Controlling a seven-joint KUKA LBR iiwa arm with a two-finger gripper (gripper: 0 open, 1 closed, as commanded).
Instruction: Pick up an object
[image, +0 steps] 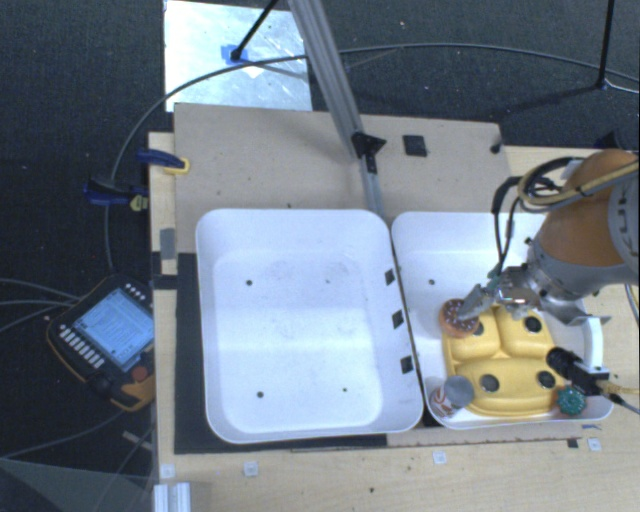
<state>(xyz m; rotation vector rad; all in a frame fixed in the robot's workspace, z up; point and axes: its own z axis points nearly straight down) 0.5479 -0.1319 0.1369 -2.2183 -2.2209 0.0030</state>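
The arm (585, 235) is extended in from the right and bent down over the right bin (430, 262), where all the loose things are gathered. The gripper (487, 300) is seen low, at the upper left corner of a big yellow moulded piece (500, 378). It is pointed toward a small round brownish object (461, 316), which is laid against the left edge of that piece. The gripper appears just beside this round object, perhaps touching it, but contact cannot be confirmed. Whether the gripper is spread or pressed together cannot be told, because it is seen small and blurred. Nothing can be said to be held.

The round object is judged to be the thing chosen for the pick, since it is small and free on its outer side, while the yellow piece looks too wide to be grasped. A small grey object (457, 391) is placed at the lower left of the yellow piece, near the bin wall, and a teal object (572, 402) at its lower right. The left bin (215, 300) is well apart from the gripper. The pick is judged as not yet completed.
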